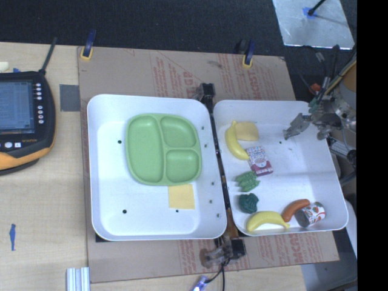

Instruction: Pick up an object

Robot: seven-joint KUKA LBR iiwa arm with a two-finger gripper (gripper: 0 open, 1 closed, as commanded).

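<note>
Toy food lying in two white bins, gripper hanging over the right one.

Left of the gripper (297, 128), the left bin (103, 162) is holding one green divided plate (162, 148) and one yellow cheese slice (181, 196); the right bin (330, 174) is holding two bananas (235, 141), a second cheese slice (247, 131), one small carton (259, 160), two green vegetables (247, 180), one sausage (294, 208) and one can (313, 214). The gripper's fingers are spreading slightly, holding nothing.
</note>
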